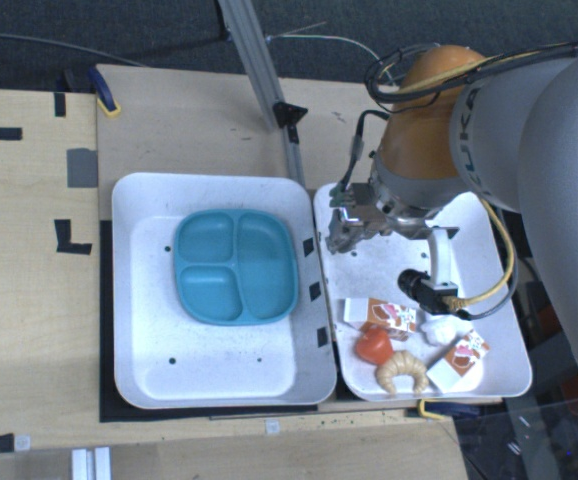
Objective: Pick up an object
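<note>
end effector (344,230) (grip state unclear) — over right bin (504,368), wooden bench (29,348).

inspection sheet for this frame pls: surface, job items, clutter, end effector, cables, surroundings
Surface: wooden bench bearing a left white bin and a right white bin side by side.
Job's things: in the right bin's near end, a red tomato-like piece, a croissant and two small red-and-white packets, bunched together.
Clutter: teal divided plate in the left bin; black tape marks on the bench.
End effector: end effector over the far left part of the right bin, away from the items; nothing visibly held.
Cables: yellow hose looping off the wrist; black cables over the orange band.
Surroundings: metal pole slanting in from the top; dark floor beyond.
</note>
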{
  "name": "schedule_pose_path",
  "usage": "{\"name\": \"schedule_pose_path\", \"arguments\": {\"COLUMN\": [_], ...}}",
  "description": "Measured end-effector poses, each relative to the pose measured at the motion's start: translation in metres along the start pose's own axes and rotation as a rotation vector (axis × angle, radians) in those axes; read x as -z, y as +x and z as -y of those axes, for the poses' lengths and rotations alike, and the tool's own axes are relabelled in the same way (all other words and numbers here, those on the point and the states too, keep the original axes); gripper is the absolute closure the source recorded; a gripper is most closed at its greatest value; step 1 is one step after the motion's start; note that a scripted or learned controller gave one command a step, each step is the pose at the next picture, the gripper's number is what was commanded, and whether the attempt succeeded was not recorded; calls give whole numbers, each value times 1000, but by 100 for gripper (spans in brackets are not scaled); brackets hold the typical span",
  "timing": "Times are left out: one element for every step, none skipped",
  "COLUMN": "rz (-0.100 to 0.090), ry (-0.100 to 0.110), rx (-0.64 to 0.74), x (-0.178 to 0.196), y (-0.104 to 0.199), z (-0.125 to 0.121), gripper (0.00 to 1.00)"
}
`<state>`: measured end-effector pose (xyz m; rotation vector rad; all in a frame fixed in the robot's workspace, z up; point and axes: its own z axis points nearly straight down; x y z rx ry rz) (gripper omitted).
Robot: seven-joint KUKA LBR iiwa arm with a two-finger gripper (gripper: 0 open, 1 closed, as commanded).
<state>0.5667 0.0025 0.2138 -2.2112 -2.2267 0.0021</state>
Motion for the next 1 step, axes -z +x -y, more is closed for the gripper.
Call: {"name": "schedule_pose_path", "arguments": {"rz": [0], "ry": [0], "rx": [1], "x": [4], "y": [57], "z": [19], "gripper": [100]}}
